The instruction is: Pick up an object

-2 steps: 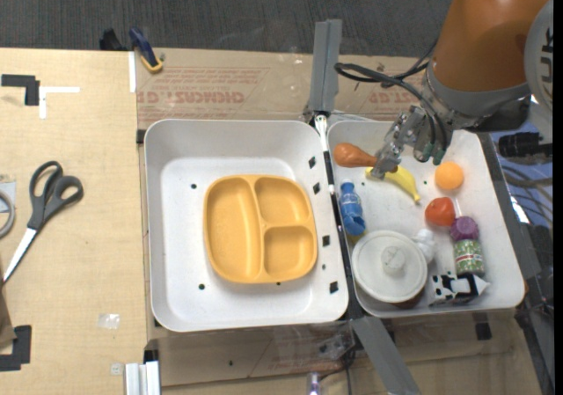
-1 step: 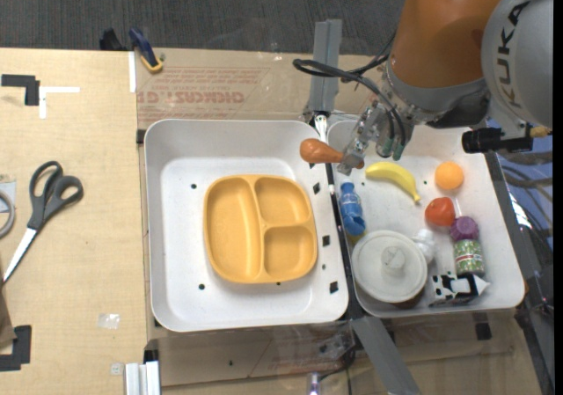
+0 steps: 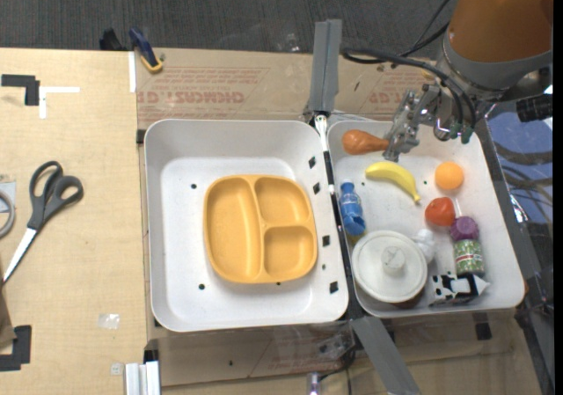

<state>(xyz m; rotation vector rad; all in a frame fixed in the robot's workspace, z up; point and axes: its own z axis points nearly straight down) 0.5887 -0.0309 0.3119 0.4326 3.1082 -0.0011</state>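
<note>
My gripper (image 3: 398, 140) hangs over the far part of the right bin (image 3: 498, 208), open with nothing between its fingers. Just left of it lies an orange-brown drumstick toy (image 3: 359, 141), and a yellow banana (image 3: 394, 179) lies just in front of it. An orange ball (image 3: 449, 175), a red tomato-like toy (image 3: 440, 210), a purple-capped green bottle (image 3: 466, 246), a blue bottle (image 3: 351, 209), a white lidded bowl (image 3: 390, 265) and a small black-and-white item (image 3: 457, 288) also lie in this bin.
The left bin (image 3: 167, 208) holds a yellow divided plate (image 3: 260, 228). Scissors (image 3: 40, 204) lie on the wooden bench at the left. A grey divider bar (image 3: 324, 76) rises between the bins at the back. Cables trail at the right behind the arm (image 3: 501, 6).
</note>
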